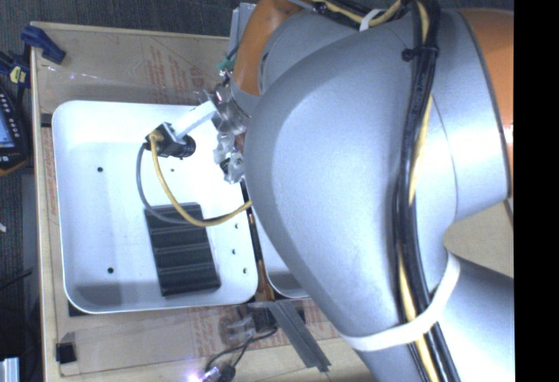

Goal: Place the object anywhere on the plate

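A black ribbed rectangular slab (182, 251) lies flat in the left white bin (87, 197), near its front right corner. The grey arm (367, 179) reaches in from the right and covers most of the right bin. Its gripper (231, 153) hangs over the left bin's right edge, above and just behind the slab. A yellow and grey cable (166, 197) loops from the wrist down over the bin floor, ending in a black fitting (177, 145). The arm hides whatever lies under the gripper.
A sliver of the right bin's rim (284, 288) shows under the arm. Blue clamps (39, 41) sit at the bench's back left corner. A metal bracket and wires (262, 328) lie along the front edge. The left bin's floor to the left of the slab is bare white.
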Available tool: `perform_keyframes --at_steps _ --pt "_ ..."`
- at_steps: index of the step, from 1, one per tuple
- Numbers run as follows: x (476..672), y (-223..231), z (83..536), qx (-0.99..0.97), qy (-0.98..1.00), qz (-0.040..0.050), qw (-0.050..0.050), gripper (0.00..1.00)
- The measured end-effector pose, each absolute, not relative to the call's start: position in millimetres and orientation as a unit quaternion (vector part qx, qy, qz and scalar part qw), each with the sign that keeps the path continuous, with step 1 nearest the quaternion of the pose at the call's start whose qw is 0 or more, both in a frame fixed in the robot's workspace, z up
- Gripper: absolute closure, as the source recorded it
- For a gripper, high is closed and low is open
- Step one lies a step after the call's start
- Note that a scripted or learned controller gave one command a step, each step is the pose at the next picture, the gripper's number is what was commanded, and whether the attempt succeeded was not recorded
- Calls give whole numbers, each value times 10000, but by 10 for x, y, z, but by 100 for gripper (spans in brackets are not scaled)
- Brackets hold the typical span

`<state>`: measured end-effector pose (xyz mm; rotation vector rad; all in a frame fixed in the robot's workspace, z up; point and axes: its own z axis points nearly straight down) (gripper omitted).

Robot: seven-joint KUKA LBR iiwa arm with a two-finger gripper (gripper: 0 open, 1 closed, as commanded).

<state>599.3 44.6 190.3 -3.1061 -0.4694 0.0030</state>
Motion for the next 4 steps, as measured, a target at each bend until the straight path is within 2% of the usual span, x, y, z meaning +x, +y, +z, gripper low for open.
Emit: perform_keyframes --at_steps 1,2,3,4 --pt "6473 1129 2204 -9947 -1029 -11 3 100" --pt "6056 754 3108 -9948 -1021 -11 -5 100" --pt "4945 1249 3176 -9890 -1477 11 1 100" --pt "5487 1852 2365 -9947 -1027 24 -18 100"
